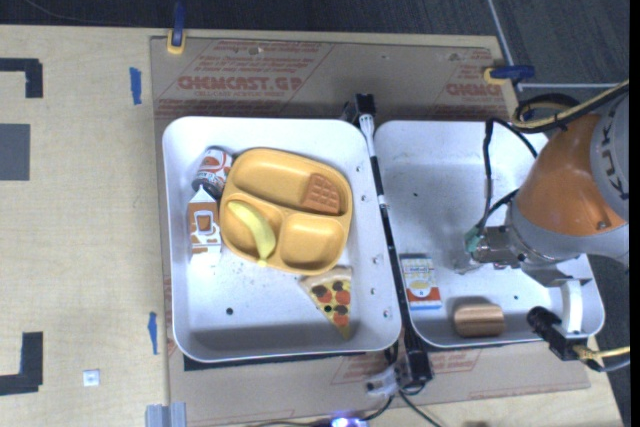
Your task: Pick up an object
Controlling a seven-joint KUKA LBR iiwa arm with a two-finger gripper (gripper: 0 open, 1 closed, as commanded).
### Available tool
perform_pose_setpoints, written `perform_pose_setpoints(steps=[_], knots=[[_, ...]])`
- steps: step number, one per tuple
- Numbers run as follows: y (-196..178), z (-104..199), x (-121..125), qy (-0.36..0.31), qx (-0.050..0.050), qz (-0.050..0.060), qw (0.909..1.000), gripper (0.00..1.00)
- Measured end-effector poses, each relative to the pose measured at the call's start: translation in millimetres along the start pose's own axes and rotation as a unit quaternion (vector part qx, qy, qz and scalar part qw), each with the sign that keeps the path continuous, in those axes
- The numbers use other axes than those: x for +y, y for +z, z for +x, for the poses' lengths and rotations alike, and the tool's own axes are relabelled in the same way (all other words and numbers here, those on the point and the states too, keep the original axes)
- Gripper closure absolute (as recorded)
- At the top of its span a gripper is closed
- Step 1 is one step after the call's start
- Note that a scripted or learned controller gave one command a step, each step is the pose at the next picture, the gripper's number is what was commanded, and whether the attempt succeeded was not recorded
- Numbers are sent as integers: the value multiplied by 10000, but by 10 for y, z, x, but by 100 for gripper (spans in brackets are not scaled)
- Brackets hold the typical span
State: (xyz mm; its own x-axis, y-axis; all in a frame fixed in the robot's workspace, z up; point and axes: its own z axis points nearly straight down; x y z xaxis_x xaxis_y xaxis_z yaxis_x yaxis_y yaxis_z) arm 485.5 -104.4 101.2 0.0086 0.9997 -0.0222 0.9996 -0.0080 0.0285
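Pale wooden tabletop (80, 245) carries two white bins. Over the right bin (430, 155) hangs the gripper (479, 247); clenched or released, I cannot tell. A small carton (418, 281) and a brown loaf (478, 318) lie by that bin's front wall.

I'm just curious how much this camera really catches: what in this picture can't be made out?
1. The can, camera view: partly hidden by the yellow tray; label too small to read.
2. The right bin, camera view: right side covered by the arm.
3. The small carton, camera view: print too small.
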Motion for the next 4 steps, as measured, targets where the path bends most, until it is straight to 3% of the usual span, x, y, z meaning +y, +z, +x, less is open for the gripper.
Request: perform_pose_setpoints(steps=[1, 2, 3, 4], knots=[[-855, 812, -38, -48, 117, 139, 9998, 100], [-843, 348, -40, -40, 104, 135, 9998, 100], [-848, 1080, 362, -49, 114, 137, 9998, 100], [-848, 1073, 361, -47, 110, 140, 9998, 0]])
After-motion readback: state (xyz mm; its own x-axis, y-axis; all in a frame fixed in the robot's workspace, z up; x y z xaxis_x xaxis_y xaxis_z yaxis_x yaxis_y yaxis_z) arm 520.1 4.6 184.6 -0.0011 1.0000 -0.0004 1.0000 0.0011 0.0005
